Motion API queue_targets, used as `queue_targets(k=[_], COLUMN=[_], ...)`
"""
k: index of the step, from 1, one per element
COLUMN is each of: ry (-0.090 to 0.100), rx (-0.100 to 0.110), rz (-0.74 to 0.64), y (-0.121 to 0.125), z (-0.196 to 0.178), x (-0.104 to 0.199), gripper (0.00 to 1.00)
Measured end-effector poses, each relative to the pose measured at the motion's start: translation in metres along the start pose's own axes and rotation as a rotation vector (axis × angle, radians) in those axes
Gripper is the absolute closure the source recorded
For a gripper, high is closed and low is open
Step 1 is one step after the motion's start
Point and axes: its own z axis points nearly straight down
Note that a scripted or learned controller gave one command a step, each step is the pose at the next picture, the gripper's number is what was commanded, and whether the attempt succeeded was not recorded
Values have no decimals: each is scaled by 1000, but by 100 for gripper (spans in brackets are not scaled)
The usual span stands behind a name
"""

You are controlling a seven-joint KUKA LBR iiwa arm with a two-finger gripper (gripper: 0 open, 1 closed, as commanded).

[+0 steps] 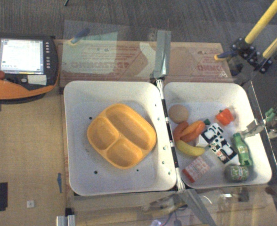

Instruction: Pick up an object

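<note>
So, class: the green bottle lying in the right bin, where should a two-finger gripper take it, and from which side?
Probably across the middle of the green bottle, coming straight down. It lies flat and long, so its narrow width suits the fingers. The black-and-white box sits close on its left and the bin wall on its right, so a sideways approach looks cramped.

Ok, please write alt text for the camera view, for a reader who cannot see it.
Two white bins sit side by side: the left bin holds a yellow divided tray, and the right bin holds small items including a banana and a green bottle.

Robotics lab, teach pendant (20,65) on bench, two white bins (77,140), carpet floor (185,8)
</note>
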Motion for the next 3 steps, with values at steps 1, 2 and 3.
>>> queue_targets(k=[1, 2, 3], ry=[-2, -8, -23], rx=[-3, -29, -64], rz=[-76, 18, -105], y=[53, 36, 15], z=[19, 115, 119], x=[-4, 32, 41], gripper=[0, 0, 0])
